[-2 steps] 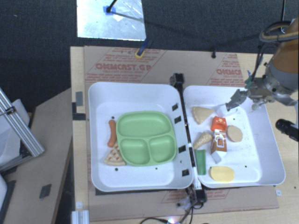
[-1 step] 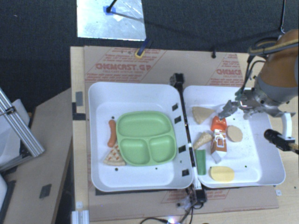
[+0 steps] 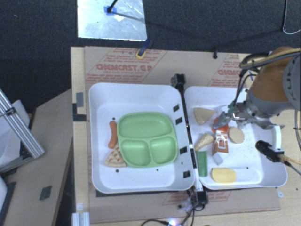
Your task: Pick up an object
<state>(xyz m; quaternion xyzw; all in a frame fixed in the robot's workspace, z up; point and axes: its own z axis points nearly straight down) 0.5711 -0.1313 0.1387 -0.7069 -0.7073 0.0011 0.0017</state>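
Two white plastic bins side by side on the tabletop (image 3: 117, 67), which is covered by a printed cardboard sheet.

The right bin (image 3: 209, 98) has 8 loose items, all pick candidates. Nearest first:
- 1 yellow oblong (image 3: 223, 175), smooth with rounded ends
- 1 green bar (image 3: 201, 163), flat and rectangular, against the divider
- 1 small grey block (image 3: 217, 159)
- 1 orange-and-white carton (image 3: 221, 142), boxy, with printed faces
- 1 beige tapered piece (image 3: 204, 141), croissant-like, just beside the carton
- 1 tan disc (image 3: 236, 135), round and flat
- 1 red bit (image 3: 219, 122), too small to name
- 1 pale wedge (image 3: 203, 115), triangular

The left bin (image 3: 136, 86) has 3 items:
- 1 pizza slice (image 3: 115, 158), a textured triangle touching the plate's near-left corner
- 1 green divided plate (image 3: 146, 139), glossy, with three compartments
- 1 sausage (image 3: 113, 133), a red-orange cylinder just left of the plate

My end effector (image 3: 229, 116) is low over the right bin. It sits right at the red bit, with the carton just nearer and the wedge to its left. I can't tell whether it's open or closed, or whether it has anything.
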